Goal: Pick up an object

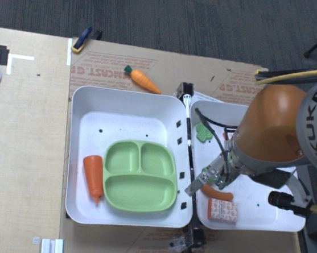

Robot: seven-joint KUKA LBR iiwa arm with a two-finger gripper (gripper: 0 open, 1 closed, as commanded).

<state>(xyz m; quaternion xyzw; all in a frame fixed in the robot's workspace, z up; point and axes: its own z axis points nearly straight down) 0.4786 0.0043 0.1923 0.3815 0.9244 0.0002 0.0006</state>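
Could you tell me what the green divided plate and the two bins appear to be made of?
Green divided plate: probably moulded plastic, matte, with rounded compartment ridges. Left bin and right bin: likely thin white plastic, smooth and faintly glossy, with rounded corners.

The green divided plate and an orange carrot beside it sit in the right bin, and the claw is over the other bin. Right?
Not quite. The camera view shows the green divided plate and orange carrot in the left bin; the claw is over the right bin.

Dark grey carpet floor (161, 12) beyond a pale wooden bench (16, 163)
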